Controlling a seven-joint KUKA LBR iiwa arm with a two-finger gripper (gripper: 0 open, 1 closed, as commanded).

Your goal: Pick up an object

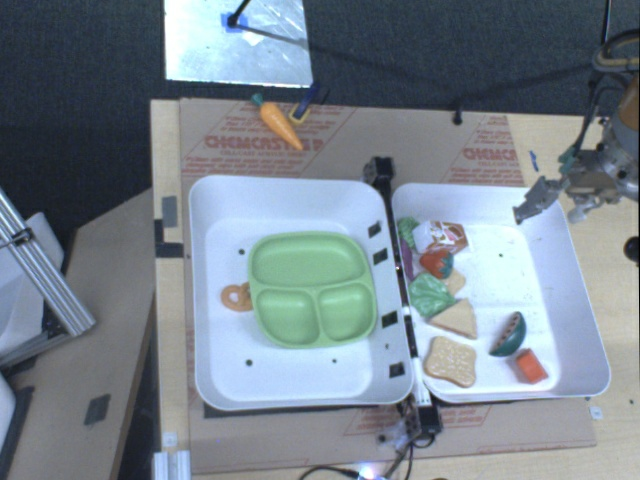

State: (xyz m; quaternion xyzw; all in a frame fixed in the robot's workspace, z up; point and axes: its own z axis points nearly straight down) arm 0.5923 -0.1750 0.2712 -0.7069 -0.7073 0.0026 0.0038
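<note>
The right white bin point(575, 298) holds several toy foods: a toast slice point(450, 361), a bread wedge point(458, 320), a watermelon slice point(508, 335), an orange block point(531, 366), a green leafy piece point(428, 294), a red piece point(436, 263) and a white-and-red packet point(443, 235). My gripper point(555, 206) hangs over this bin's far right corner, up and to the right of the foods. It is open with nothing between its fingers.
The left bin point(215, 218) holds a green divided plate point(308, 288) with a small pretzel point(237, 297) beside it. A toy carrot point(280, 125) lies on the cardboard behind the bins. A metal sheet point(235, 28) sits farther back.
</note>
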